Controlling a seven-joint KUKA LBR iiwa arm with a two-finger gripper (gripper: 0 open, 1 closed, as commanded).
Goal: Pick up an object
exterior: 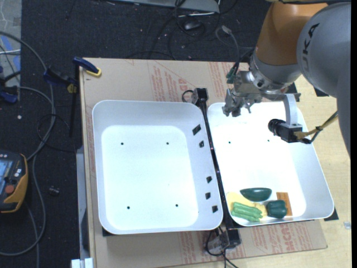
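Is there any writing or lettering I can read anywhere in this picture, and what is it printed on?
"UKA": dark letters on the grey arm at the top right, cut off by the picture's edge.
Red printing on the brown board under the bins, near its top edge and along its bottom edge: too faint and slanted to read.
The screen of the yellow device on the floor at left: too small to read.
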